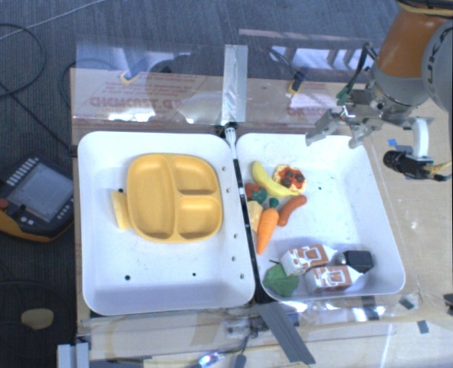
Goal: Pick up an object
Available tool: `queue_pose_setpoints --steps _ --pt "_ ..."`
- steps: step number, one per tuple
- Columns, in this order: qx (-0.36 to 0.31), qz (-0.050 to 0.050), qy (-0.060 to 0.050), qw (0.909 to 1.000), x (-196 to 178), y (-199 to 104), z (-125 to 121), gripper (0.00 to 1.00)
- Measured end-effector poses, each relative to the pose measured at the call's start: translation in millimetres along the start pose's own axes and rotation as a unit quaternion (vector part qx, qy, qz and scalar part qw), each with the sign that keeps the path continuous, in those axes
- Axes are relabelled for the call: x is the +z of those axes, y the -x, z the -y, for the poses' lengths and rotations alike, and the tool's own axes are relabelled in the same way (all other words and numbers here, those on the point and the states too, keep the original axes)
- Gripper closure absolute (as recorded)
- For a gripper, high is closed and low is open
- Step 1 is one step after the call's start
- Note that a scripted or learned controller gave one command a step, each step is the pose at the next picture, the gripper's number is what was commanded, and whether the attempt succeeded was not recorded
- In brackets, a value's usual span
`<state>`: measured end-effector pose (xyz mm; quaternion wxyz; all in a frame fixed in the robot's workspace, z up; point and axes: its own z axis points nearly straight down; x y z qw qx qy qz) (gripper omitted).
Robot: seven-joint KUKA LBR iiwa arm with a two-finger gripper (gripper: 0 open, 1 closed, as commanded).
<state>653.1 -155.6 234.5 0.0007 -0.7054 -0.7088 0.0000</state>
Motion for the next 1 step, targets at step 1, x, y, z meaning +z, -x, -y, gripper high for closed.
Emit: queue_pose_setpoints --steps 1 --pt "0.026 0.003 0.001 0.9997 139.1 -6.8 -15.4 0.0"
